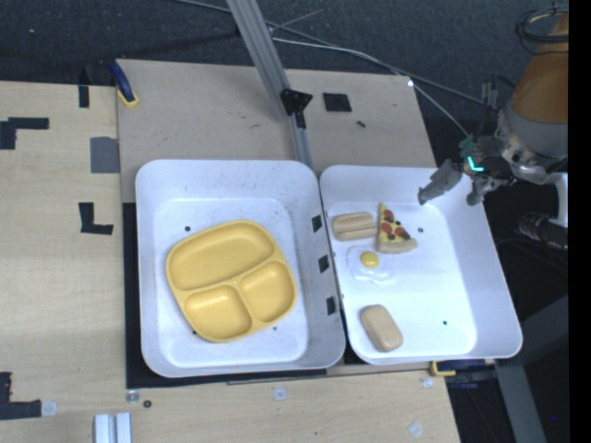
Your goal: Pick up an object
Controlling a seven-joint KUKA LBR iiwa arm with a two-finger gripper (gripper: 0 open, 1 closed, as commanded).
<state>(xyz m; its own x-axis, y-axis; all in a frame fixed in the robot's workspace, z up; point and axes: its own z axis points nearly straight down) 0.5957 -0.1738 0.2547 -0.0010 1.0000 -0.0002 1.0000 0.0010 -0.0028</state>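
The right bin holds a tan bread roll, a pizza slice, a fried egg and a brown potato-shaped piece. My gripper hangs over the bin's upper right corner, up and to the right of the pizza slice. Its two dark fingers are spread apart with nothing between them. The arm's orange band sits at the right edge.
The left bin carries a yellow three-compartment plate. A grey metal pole slants down to the gap between the bins. Cables run across the dark floor behind the bench.
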